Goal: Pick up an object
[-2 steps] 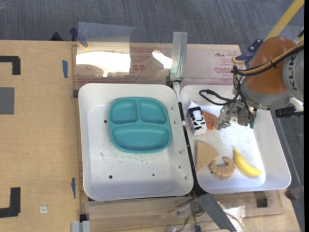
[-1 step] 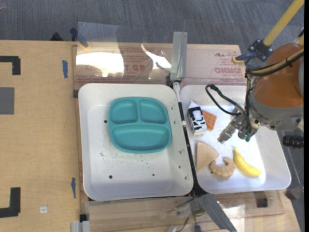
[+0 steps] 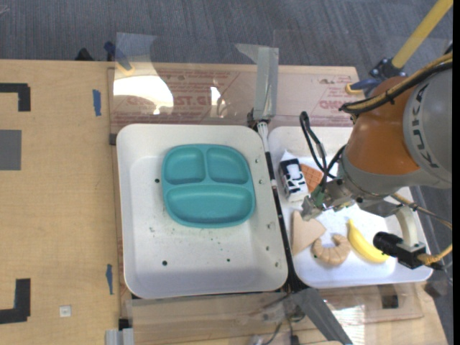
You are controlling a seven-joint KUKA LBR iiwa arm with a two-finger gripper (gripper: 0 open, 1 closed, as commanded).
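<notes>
The claw [image 3: 316, 205] hangs low over the right bin [image 3: 359, 270], and honestly I can't tell how it's set because the arm [image 3: 392, 146] blocks most of it. Right under it sits a tan wedge [image 3: 305, 232], with a croissant [image 3: 330, 250] just below and right, a banana [image 3: 364, 241] off to the right, and a black-and-white packet [image 3: 291, 177] plus an orange slice [image 3: 311, 174] just above-left. Far left, a teal divided plate [image 3: 208, 185] lies in the left bin [image 3: 144, 243] on the desk [image 3: 50, 192].
</notes>
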